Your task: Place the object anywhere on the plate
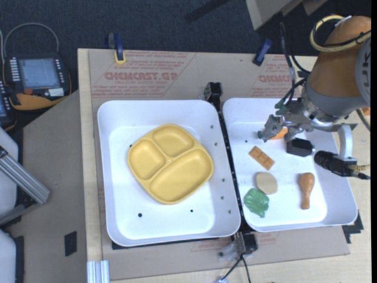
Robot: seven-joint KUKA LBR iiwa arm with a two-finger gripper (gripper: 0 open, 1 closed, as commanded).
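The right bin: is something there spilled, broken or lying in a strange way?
Nothing stands out. In the right bin, the cracker, the pale round piece, the green leafy piece and the drumstick lie apart and look whole. The gripper is low over the bin's upper part.

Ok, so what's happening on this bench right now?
A robot arm reaches in over the right bin, its gripper low near the bin's far end. Four food items lie there untouched: a cracker, a pale round piece, a green leafy piece and a drumstick. The yellow divided plate in the left bin has nothing on it yet.
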